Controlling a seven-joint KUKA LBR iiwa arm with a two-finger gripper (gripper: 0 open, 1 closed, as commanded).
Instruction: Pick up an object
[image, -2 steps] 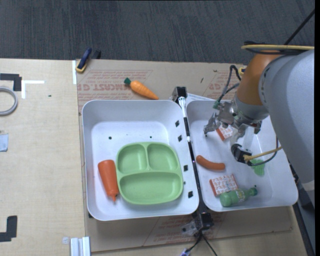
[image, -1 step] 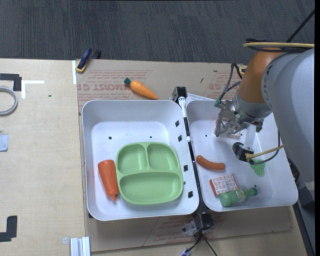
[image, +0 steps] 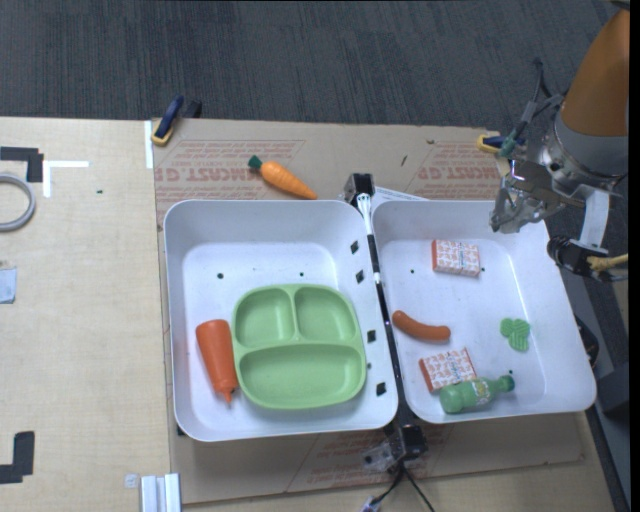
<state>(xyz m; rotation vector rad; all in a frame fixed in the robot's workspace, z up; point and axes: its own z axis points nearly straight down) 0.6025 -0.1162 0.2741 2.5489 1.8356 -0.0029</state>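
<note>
Table w/ cardboard sheet on it. On cardboard: left bin, right bin touching it, toy carrot just behind left bin, blue clip at cardboard's back-left corner.

Right bin: small red-white patterned box far, flat; brown sausage mid-left; second patterned box near; green plastic bottle lying sideways; green leafy piece right.

Tray in L bin; sausage, bottle in R bin.
</note>
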